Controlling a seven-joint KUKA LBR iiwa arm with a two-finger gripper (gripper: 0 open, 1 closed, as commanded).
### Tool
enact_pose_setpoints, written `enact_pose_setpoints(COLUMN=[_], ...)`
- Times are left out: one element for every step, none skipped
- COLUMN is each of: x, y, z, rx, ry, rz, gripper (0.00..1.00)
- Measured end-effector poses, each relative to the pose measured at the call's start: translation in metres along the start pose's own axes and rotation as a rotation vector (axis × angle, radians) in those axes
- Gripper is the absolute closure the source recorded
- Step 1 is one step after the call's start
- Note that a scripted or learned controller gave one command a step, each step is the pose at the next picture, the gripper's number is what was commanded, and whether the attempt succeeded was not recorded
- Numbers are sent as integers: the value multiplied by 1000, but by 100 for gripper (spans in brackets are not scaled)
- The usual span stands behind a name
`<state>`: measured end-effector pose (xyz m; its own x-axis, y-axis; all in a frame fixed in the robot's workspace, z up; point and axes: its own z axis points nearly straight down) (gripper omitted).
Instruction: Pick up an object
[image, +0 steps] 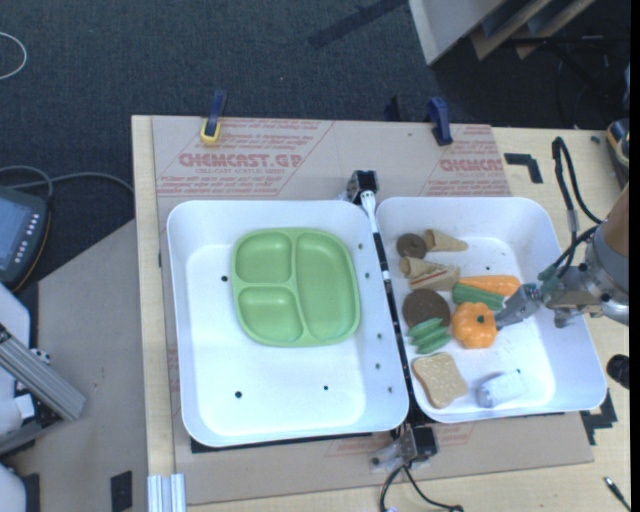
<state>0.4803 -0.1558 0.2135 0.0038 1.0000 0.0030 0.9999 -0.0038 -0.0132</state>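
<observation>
Gripper: the gripper (515, 308) sits low in the right bin (540, 222), tips just beside the toy pumpkin (474, 326); whether it is parted or closed cannot be told, and nothing is seen held.
Nearest objects: pumpkin, with the toy carrot (490, 286) just above it.
Neighbours: bread slice (439, 378), brown cookie (426, 305).
Left bin: green divided plate (296, 287).
Risk: the round pumpkin could likely roll or be nudged aside; crowding may cause a miss.
</observation>
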Motion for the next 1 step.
enact_pose_setpoints(x=[0], y=[3], z=[-6], rx=[-12], ry=[-3], rz=[-4], gripper=[0])
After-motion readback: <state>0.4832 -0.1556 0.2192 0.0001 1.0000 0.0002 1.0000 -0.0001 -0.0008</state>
